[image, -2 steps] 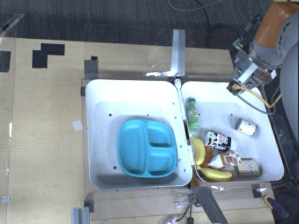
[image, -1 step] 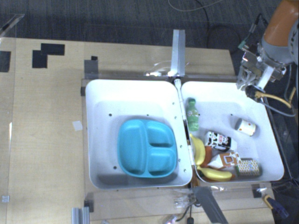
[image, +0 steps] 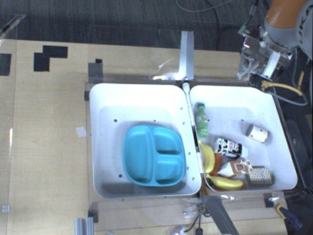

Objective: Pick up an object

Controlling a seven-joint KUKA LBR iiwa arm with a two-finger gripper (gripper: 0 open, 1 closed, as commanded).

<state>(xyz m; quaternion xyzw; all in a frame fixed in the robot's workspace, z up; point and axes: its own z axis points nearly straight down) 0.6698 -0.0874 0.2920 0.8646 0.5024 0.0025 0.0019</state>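
The right bin [image: 274, 106] holds a green bottle [image: 201, 120] against its left wall and a small white cylinder [image: 257, 133] lying apart at the right. A cluster sits at the bin's front: two yellow bananas [image: 209, 158] [image: 226, 182], a black-and-white packet [image: 229, 147], an orange-and-white carton [image: 238, 168] and a grey speckled block [image: 259, 176]. My gripper [image: 257, 65] hangs high over the back right corner of that bin, away from every object, under the orange-banded wrist [image: 288, 6].
The left bin [image: 105, 106] holds a blue divided tray [image: 154, 155]. A metal post [image: 187, 53] stands behind the wall between the bins. Cables [image: 283, 87] trail at the right bin's back right corner. The back half of the right bin is open floor.
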